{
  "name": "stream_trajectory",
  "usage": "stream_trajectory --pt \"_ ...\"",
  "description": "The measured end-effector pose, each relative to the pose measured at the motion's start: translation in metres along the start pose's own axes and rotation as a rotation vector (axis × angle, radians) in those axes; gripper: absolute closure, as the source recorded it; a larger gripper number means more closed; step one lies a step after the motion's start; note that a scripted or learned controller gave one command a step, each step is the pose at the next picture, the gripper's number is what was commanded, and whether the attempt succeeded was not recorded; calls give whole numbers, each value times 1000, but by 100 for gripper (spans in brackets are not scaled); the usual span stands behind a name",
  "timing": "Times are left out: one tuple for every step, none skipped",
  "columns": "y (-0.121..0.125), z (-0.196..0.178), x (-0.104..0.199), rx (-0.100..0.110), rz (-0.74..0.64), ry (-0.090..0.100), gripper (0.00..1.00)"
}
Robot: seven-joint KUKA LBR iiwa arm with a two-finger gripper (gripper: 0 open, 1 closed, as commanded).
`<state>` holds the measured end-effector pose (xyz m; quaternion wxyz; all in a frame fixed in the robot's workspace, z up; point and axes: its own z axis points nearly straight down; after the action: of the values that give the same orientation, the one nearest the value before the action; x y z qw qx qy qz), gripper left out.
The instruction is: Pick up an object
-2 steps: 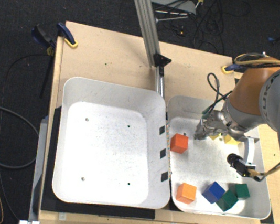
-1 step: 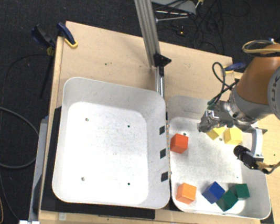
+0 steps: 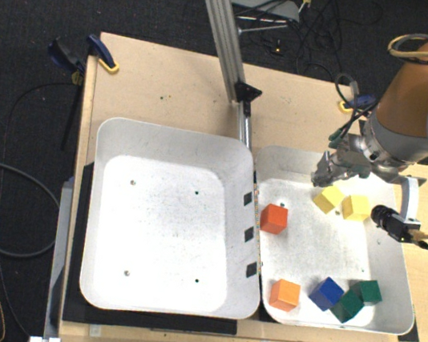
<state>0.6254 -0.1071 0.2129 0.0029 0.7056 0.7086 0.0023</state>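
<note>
- Pincer (image 3: pixel 325 177) hangs over the right bin's (image 3: pixel 399 280) far edge, just beside two yellow blocks (image 3: pixel 328 199); whether it is released or clenched, I cannot tell.
- Orange blocks (image 3: pixel 274 218) lie toward the bin's left side; a blue block (image 3: pixel 328 293) and green blocks (image 3: pixel 360 299) cluster near its front.
- Bench (image 3: pixel 171 90) is pale wood; dark carpet and cables surround it.

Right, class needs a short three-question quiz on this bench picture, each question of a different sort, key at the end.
1. True or false: the claw hangs over the right bin.
2. How many blocks lie in that bin? A) five B) seven C) nine
3. Fill in: the blue block lies between an orange block and two ____ blocks.

Key: 1 true; 2 B; 3 green.
</note>
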Motion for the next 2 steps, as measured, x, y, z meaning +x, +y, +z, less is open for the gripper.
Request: stream_trajectory --pt "5 -44 -1 0 1 -1 100" --pt "16 -45 62 4 -4 2 100"
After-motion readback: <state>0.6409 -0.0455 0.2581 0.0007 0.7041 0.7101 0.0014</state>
